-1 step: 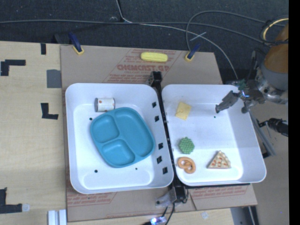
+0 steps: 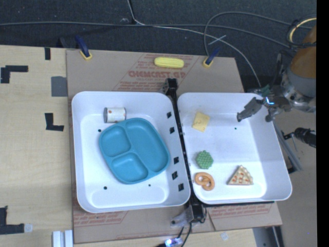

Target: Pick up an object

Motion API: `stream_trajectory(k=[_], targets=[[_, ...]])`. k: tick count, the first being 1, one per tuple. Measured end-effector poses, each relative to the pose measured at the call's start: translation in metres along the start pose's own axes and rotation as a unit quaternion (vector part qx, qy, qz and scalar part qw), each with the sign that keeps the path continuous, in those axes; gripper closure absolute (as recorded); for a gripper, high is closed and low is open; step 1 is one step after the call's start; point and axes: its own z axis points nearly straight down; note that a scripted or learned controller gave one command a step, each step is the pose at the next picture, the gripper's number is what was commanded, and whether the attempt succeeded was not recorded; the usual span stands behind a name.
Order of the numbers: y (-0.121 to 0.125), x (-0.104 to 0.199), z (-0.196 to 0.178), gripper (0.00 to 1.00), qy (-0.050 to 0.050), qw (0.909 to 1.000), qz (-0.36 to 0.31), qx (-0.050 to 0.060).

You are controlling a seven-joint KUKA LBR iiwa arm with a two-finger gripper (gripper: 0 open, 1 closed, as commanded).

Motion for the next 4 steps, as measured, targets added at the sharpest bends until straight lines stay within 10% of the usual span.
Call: stream_trajectory(k=[3,4], targets=[[-0.001,0.001,0.152,0.0,-0.001,1.0,-0.001,-0.001],[0.001,0.0,0.14,1.0,-0.002,1.0,-0.001,-0.003]])
